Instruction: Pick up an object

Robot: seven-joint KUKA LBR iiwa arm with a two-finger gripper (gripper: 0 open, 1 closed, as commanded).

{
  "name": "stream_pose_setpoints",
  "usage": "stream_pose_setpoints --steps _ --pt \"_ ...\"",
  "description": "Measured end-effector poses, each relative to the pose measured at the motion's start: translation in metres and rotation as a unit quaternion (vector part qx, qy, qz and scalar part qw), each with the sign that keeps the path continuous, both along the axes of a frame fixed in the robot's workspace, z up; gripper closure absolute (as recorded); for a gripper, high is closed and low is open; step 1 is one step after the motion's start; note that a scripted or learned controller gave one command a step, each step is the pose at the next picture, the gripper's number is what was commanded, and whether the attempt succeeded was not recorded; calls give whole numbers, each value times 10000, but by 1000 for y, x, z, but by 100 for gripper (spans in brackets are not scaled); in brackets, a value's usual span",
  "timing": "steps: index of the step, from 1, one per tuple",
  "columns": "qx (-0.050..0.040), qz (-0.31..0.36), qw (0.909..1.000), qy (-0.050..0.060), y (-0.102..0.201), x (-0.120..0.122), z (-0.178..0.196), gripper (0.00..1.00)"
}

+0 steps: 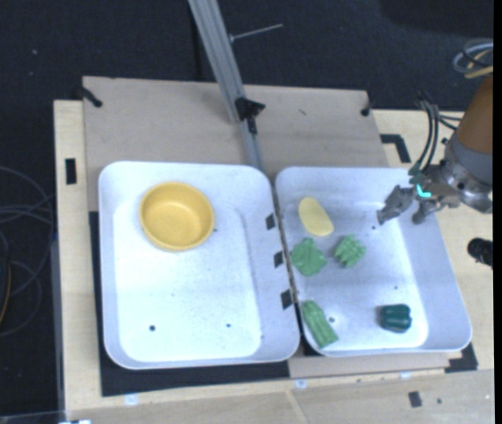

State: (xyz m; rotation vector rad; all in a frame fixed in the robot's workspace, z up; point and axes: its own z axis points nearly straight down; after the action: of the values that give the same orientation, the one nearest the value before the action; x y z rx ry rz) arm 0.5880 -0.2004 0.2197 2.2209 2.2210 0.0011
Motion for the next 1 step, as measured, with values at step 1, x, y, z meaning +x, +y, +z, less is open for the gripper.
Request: stream_pose_setpoints --steps 1 --pt "0 0 10000 1 0 0 0 0"
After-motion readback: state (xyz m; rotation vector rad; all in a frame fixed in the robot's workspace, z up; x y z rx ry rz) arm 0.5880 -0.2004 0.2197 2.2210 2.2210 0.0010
